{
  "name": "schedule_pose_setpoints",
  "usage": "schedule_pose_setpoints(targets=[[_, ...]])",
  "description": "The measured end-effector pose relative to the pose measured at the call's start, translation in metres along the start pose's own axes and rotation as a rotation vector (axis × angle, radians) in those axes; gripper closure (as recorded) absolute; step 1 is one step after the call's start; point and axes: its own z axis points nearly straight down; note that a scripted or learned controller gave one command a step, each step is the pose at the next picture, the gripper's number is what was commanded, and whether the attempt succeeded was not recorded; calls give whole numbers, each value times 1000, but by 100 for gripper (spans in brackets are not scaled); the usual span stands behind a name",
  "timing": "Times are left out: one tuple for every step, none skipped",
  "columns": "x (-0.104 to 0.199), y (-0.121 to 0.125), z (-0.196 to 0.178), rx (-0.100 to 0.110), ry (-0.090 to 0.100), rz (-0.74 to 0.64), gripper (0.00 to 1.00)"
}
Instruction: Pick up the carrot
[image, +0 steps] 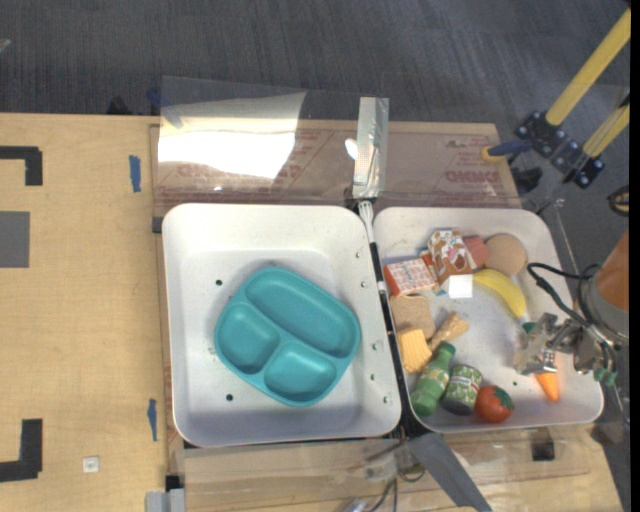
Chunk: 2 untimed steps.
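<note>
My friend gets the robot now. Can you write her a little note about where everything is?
Gripper: low in the right bin, near its right side, over the carrot. Whether its fingers are open or shut is not clear from this view.
Carrot: lying on the bin floor just under the gripper, orange tip showing. No sign it is lifted.
Nearby: banana up and to the left, tomato to the left, green bottle further left.
Left bin: holds the teal divided plate.
Done: arm brought to the carrot.
Left: grip it and lift it.
</note>
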Motion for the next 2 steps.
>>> schedule_pose_setpoints(targets=[[0, 0, 1, 0, 1, 0, 0], [-2, 1, -9, 0, -5, -1, 100]])
